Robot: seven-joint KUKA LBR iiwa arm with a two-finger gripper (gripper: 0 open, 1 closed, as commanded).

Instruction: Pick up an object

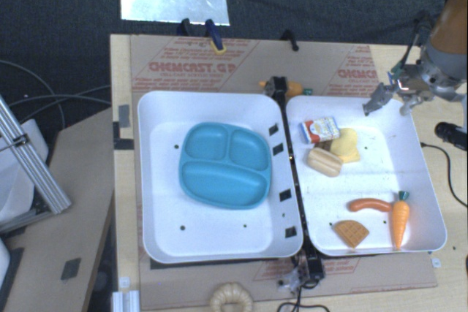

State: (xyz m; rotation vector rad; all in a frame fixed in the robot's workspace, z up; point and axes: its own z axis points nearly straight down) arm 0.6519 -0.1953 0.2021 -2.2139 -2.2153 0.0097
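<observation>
Cracker and carrot sit nearest, untouched in the right bin.
Gripper hovers spread and holding nothing over the far rim; the carton lies to its left, nearer the camera.

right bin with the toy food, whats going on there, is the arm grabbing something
Not yet. The gripper hangs open above the far edge of the right bin, with nothing between its fingers. Below it lie a small carton, a yellow piece and a bread roll. Nearer the front are a sausage, a carrot and a cracker. The left bin holds a blue divided plate.
</observation>
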